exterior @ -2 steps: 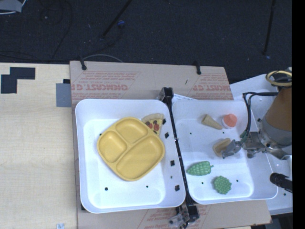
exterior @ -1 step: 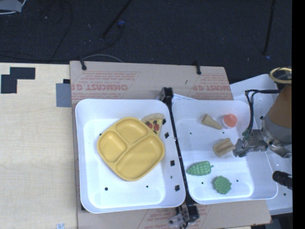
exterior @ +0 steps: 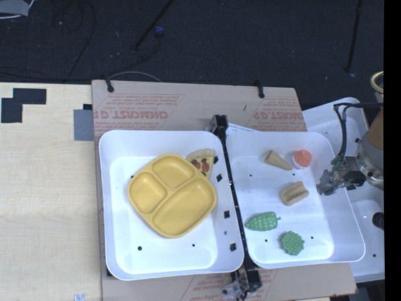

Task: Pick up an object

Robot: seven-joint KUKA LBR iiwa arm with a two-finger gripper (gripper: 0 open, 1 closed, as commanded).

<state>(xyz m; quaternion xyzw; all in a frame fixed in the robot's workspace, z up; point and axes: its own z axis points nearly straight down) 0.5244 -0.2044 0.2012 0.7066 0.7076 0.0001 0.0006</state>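
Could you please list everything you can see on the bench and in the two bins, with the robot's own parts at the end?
shallow white plastic bins: 2, white, side by side on the bench
yellow divided plastic plate: 1, yellow, in the left bin, tilted
toy pizza slice: 1, tan with red spots, left bin, at the plate's upper right edge
tan cone-shaped wedge: 1, tan, upper part of the right bin
small red-orange round piece: 1, red-orange, right bin, right of the wedge
tan bread-like block: 1, tan, middle of the right bin
green pepper-shaped toy: 1, green, lower right bin
round green bumpy toy: 1, green, lower right bin
gripper: 1, grey, at the right bin's right rim
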